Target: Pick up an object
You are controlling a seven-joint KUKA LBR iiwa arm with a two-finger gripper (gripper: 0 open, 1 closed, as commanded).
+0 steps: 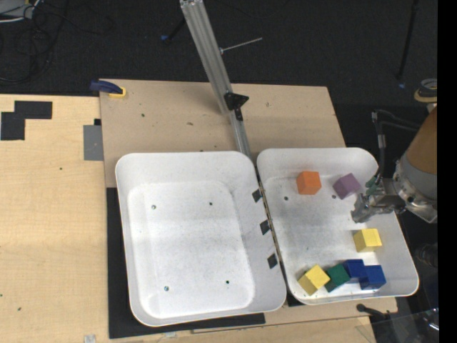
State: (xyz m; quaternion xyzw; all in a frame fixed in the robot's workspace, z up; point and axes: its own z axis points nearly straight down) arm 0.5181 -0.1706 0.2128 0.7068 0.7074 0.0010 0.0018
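The tool (363, 210) hangs low in the right shallow white bin (296, 164), between a purple cube (347, 186) and a yellow cube (368, 239); its grip cannot be told.

Light plywood bench (214, 116) on a dark floor (107, 34). Wider pale wood surface (43, 213) at left with black and grey patches. Slanted aluminium rail (211, 56) rises from the bench. Loose cables (21, 6) at top left. Blue clamp (107, 88) at the bench corner.
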